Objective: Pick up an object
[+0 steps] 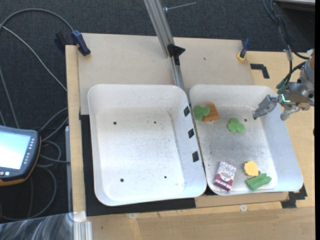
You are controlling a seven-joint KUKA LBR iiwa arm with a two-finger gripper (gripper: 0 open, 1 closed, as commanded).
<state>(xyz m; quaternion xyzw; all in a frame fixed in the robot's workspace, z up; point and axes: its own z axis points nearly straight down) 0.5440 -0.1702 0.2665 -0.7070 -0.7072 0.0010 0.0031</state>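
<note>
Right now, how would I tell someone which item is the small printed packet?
Look in the right bin, at its near edge. The packet lies left of the yellow piece and the green piece. It is the one flat rectangular item, maroon and white with print; its neighbours are plain-coloured lumps.

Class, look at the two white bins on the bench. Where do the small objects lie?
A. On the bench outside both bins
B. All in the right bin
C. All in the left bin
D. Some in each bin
B. The orange block, the green pieces, the yellow piece and the small printed packet all lie inside the right bin, the one nearest the gripper.
</note>
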